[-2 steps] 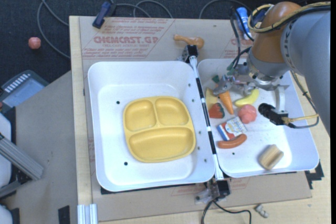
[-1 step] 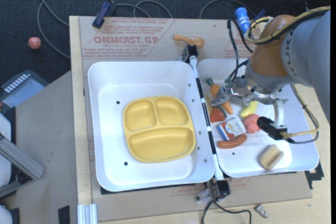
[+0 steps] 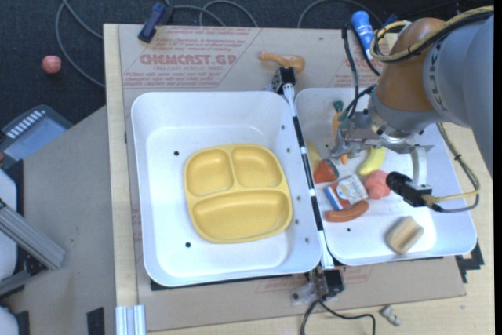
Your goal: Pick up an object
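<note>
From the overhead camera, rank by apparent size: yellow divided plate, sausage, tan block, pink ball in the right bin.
1. yellow divided plate, by far the largest
2. sausage, longer but thin
3. tan block and pink ball look too alike to rank.

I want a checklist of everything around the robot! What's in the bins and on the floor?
Surface: bench bearing left bin and right bin.
Job's things: sausage, pink ball, yellow piece, tan block in right bin.
Clutter: yellow tray in left bin.
Grippers: gripper low over right bin; grip hidden.
Cables: black cable on floor.
Surroundings: small pink ball on carpet.
</note>
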You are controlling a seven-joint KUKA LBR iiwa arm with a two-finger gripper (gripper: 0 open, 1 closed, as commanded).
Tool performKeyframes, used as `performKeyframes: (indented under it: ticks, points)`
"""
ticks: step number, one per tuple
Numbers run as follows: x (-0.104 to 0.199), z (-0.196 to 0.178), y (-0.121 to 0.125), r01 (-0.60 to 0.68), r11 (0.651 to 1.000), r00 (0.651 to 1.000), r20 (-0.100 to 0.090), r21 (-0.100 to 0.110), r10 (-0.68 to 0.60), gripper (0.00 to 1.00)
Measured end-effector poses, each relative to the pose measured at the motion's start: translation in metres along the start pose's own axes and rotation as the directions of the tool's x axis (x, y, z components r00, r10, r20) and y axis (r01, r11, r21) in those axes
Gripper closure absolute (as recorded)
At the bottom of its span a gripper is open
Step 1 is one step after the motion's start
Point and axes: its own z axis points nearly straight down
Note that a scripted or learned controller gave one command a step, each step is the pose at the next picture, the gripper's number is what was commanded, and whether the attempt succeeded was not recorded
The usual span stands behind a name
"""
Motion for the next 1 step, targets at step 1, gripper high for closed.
performKeyframes:
  ticks: [1]
  points:
    - [0.0706, -0.0908, -0.0113, 0.003, 1.0, 1.0, 0.0, -0.001, -0.003, 1.0]
